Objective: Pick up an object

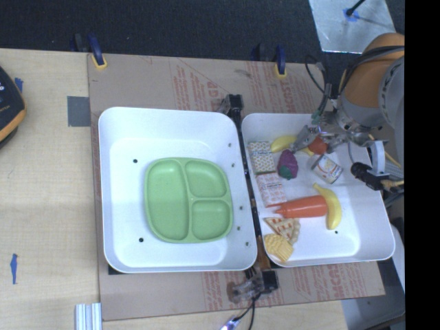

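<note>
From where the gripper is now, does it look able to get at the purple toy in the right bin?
Probably yes. The gripper hangs over the right bin, just right of the purple toy, with nothing lying on top of it. The wafer sits close on its left.

Bright, even light (slightly soft)

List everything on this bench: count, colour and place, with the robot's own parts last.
Bins: two, white, side by side on cardboard.
Divided plate: one, green, in the left bin.
Bananas: two, yellow, right bin; one beside the carrot, one at the far side.
Carrot: one, orange, right bin middle.
Purple toy food: one, right bin.
Crackers and waffle pieces: several, tan and yellow, along the right bin's left side.
Small can: one, white, right bin.
Clamps: two, blue-handled, far cardboard edge.
Arm: one, grey with orange band.
Gripper: one, over the right bin's far side.
</note>
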Action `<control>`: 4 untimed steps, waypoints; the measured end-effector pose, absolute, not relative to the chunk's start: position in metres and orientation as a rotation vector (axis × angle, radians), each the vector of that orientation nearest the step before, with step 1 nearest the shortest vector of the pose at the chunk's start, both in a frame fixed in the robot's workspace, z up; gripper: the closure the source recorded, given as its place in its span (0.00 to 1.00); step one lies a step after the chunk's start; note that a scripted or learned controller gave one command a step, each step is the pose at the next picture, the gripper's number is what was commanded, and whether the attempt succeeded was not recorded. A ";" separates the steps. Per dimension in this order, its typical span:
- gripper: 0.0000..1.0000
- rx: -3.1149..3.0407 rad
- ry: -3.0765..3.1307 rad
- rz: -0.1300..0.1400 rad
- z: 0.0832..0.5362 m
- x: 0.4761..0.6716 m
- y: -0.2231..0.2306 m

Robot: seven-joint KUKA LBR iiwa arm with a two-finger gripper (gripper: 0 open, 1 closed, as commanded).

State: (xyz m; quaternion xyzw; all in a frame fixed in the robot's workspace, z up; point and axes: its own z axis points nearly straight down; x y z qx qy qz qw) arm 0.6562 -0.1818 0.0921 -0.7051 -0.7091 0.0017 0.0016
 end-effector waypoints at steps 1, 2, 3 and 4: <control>0.00 -2.216 -2.224 0.004 0.092 0.656 -0.212; 0.00 -2.215 -2.225 0.005 0.092 0.574 -0.207; 0.00 -2.214 -2.224 0.004 0.091 0.493 -0.200; 1.00 -2.211 -2.228 0.006 0.102 0.494 -0.201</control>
